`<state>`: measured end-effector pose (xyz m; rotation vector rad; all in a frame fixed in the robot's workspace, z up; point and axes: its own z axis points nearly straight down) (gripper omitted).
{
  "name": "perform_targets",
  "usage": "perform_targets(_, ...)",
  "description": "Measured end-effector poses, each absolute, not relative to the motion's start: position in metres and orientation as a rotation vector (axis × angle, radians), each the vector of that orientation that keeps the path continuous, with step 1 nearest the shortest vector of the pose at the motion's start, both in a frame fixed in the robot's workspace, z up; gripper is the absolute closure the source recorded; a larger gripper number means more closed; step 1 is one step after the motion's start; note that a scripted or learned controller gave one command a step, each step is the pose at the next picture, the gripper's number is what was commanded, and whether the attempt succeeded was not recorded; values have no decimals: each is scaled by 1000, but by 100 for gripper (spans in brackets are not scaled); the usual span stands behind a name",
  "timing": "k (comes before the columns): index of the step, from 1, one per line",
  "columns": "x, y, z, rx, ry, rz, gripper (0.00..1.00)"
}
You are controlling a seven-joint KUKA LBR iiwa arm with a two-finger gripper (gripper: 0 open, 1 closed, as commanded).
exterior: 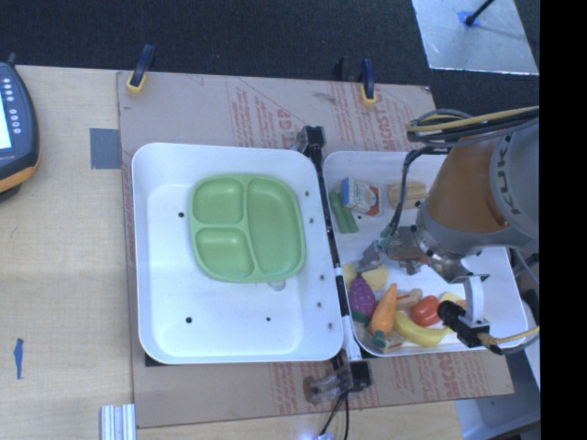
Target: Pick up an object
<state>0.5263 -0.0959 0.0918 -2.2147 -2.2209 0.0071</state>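
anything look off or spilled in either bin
Nothing stands out. The green plate lies flat in the left bin, and the toy food, such as the carrot and banana, sits piled inside the right bin.

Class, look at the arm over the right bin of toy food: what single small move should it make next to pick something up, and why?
Probably a short descent straight down toward the pile. The gripper sits over the right bin, close above the purple piece and the carrot. The view shows nothing held, so lowering onto the nearest item seems the sensible step.
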Motion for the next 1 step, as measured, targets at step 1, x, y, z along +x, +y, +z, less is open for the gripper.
perform_targets(1, 637, -101, 93, -2216, -2229, -2, 0)
